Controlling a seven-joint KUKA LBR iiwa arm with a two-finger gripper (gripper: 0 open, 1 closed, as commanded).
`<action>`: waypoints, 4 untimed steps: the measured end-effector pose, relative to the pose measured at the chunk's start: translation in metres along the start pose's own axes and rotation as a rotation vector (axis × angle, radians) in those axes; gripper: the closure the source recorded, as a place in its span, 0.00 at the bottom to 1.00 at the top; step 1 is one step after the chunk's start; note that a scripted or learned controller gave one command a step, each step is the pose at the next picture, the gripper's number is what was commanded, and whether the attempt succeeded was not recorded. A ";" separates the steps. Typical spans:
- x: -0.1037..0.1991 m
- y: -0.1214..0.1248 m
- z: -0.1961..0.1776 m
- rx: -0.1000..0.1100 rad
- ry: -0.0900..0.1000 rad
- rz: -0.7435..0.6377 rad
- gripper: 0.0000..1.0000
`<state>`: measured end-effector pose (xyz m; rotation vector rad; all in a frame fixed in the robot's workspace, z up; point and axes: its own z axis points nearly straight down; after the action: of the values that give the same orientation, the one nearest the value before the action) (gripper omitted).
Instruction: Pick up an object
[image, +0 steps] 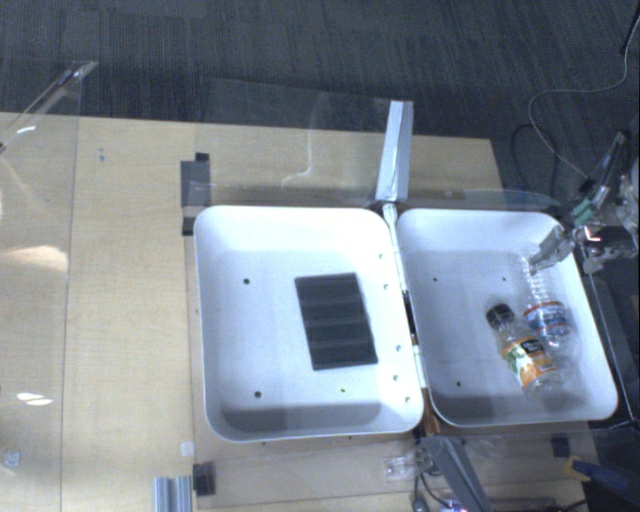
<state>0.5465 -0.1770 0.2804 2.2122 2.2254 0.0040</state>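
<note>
A flat black ribbed block lies in the middle of the left bin. Two plastic bottles lie side by side in the right bin. One bottle has a black cap and an orange-green label. The other is clear with a blue label, its neck pointing to the bin's far right corner. My gripper hangs over the far right edge of the right bin, just above the neck end of the clear bottle. Nothing shows between its fingers.
A grey metal strip stands upright behind the seam between the bins. Clear plastic sheeting covers the wooden bench at the left. Cables trail at the upper right, and brackets and clutter sit along the front edge.
</note>
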 end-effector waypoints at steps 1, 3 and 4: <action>-0.020 0.012 0.102 0.004 0.001 -0.032 0.00; -0.029 0.011 0.189 -0.012 -0.006 -0.151 0.00; -0.028 0.013 0.179 -0.017 -0.005 -0.153 1.00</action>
<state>0.5600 -0.2049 0.1018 2.0260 2.3757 0.0160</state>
